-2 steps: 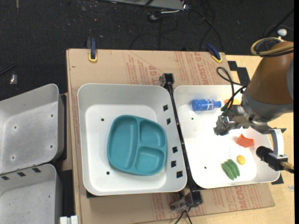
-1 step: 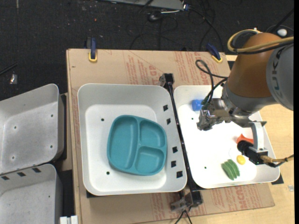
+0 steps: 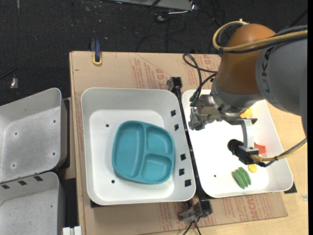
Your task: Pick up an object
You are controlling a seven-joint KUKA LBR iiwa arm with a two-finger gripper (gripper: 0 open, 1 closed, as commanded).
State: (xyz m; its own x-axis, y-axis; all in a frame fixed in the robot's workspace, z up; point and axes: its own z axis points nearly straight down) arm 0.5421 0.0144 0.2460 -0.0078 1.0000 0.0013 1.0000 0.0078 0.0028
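Note:
My gripper (image 3: 197, 117) hangs over the left side of the right bin (image 3: 215, 180), close to the wall between the two bins. I see nothing held under it. A green ridged object (image 3: 241, 177) lies near that bin's front right. A small yellow piece (image 3: 252, 168) rests just above it, and an orange-red piece (image 3: 259, 148) sits by the right wall. Another yellow bit (image 3: 248, 112) peeks out from under the arm. The arm's grey and orange body hides the back of this bin.
The left bin (image 3: 98, 111) holds a teal divided plate (image 3: 144, 152) at its middle. Black clips line the divider (image 3: 182, 131) between the bins. Both bins stand on a cardboard sheet (image 3: 127, 65). White trays (image 3: 29, 126) lie at the far left.

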